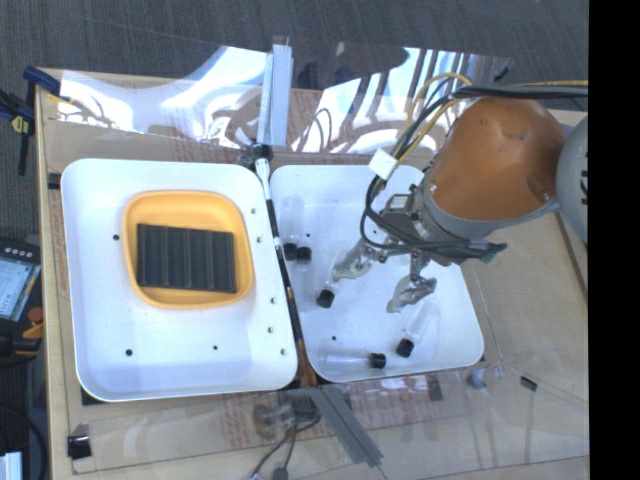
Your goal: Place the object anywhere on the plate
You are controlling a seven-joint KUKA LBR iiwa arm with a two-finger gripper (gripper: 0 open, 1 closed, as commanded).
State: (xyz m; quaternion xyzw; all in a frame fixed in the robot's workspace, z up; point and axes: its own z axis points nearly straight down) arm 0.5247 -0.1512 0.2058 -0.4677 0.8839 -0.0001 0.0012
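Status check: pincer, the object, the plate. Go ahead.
Pincer open over right bin, holding nothing. Small black-capped objects lie loose in that bin. Yellow plate in left bin, nothing blocking it.

Two shallow white bins sit side by side on the wooden bench [520,368], the left bin [90,298] touching the right bin [450,343] along a dark seam. A clear, reflective panel [200,103] stands upright behind them, with a grey metal post [277,93] at its middle. At the left edge of the bench lies a small device with a lit screen [15,283]. Dark carpet [150,8] covers the floor beyond.
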